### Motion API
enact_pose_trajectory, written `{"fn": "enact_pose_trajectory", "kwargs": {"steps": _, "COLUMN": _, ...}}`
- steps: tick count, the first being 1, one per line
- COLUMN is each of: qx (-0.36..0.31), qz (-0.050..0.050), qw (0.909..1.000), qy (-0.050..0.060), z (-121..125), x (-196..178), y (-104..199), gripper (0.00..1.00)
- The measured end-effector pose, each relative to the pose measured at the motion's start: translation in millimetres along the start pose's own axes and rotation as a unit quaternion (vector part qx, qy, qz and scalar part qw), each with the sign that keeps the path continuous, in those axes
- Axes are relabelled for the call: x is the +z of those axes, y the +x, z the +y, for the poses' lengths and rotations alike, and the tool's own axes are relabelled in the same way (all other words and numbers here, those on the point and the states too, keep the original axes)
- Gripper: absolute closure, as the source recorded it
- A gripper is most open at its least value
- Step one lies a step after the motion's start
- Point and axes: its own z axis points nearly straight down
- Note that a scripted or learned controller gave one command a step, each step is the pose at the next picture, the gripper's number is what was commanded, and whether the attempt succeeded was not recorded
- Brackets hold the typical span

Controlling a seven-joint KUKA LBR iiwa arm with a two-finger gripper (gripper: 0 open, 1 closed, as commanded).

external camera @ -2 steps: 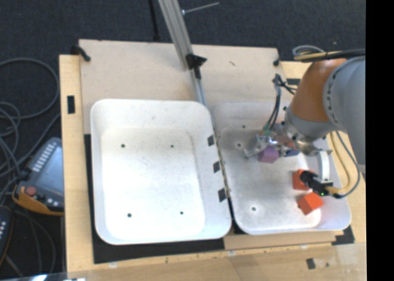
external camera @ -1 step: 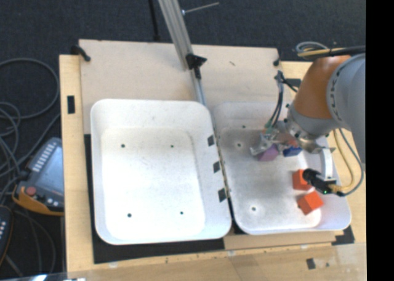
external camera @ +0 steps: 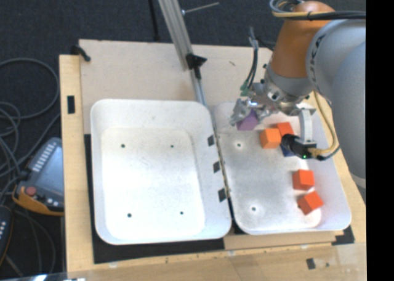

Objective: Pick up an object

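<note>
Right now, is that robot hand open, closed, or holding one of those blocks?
Hand: cannot be told; it sits low in the right bin, over a purple object.

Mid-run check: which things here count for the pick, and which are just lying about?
For the pick:
gripper
purple piece under the gripper
orange blocks
right bin

Lying about:
left bin
metal rail
handheld pendant on the floor
cables
</note>
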Motion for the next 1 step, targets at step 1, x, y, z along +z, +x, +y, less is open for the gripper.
{"fn": "enact_pose_trajectory", "kwargs": {"steps": 1, "qx": 0.000, "qz": 0.001, "qw": 1.0000, "qy": 0.005, "z": -14.9, "x": -2.6, "y": 74.3, "gripper": 1.00}}
